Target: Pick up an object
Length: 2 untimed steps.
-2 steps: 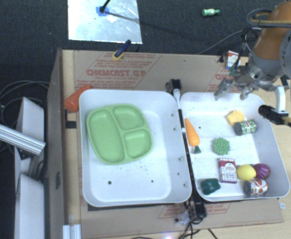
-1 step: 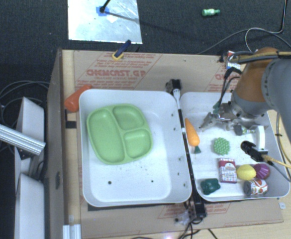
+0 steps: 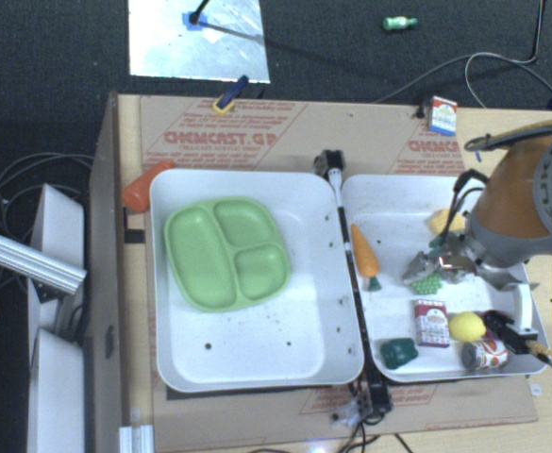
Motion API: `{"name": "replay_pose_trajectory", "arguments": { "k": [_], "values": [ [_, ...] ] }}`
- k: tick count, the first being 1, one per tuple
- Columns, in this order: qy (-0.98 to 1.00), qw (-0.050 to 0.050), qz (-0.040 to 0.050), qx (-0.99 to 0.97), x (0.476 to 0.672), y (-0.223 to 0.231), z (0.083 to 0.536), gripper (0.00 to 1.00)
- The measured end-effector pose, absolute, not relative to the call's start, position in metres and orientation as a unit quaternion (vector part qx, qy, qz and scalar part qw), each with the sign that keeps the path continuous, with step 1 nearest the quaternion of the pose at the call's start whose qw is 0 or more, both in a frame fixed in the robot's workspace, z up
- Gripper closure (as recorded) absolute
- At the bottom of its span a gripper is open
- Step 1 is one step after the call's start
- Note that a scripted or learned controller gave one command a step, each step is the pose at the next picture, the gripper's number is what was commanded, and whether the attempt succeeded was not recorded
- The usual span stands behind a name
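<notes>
two shallow white bins sit side by side on the counter (image 3: 257, 130); the left bin (image 3: 191, 347) holds one thing, a green divided plate (image 3: 226, 253) with three compartments, lying toward its far left; the right bin (image 3: 389, 210) holds the rest, counted as follows: one toy carrot (image 3: 364, 251), orange with a green stub, lying just beside the left wall; one small green ridged piece (image 3: 427, 284) near the middle; one yellow thing (image 3: 440, 221) at the far side, partly hidden by the arm; one red-and-white small carton (image 3: 431, 324), one yellow lemon-like ball (image 3: 466, 326) and one red-and-white can (image 3: 488, 354) clustered near the near-right corner; one dark green lump (image 3: 398, 351) by the near wall; the grey arm with its orange band reaches in from the right, and the tool (image 3: 438, 265) hangs low over the middle of the right bin, just above the green ridged piece; whether it is apart or together i cannot tell; one small red-and-blue box (image 3: 443, 116) lies on the counter beyond the right bin.
</notes>
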State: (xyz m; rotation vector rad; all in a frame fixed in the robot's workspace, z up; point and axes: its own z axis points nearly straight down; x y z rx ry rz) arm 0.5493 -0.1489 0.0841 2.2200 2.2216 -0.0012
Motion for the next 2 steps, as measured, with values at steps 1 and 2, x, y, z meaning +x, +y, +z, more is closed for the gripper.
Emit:
{"name": "replay_pose_trajectory", "arguments": {
  "k": [1,2],
  "values": [
    [0.708,0.001,0.0007,0.706,0.55,-0.148,0.095,1.0],
    [0.709,0.001,0.0028,0.705,0.627,-0.048,0.186,1.0]
  ]
}}
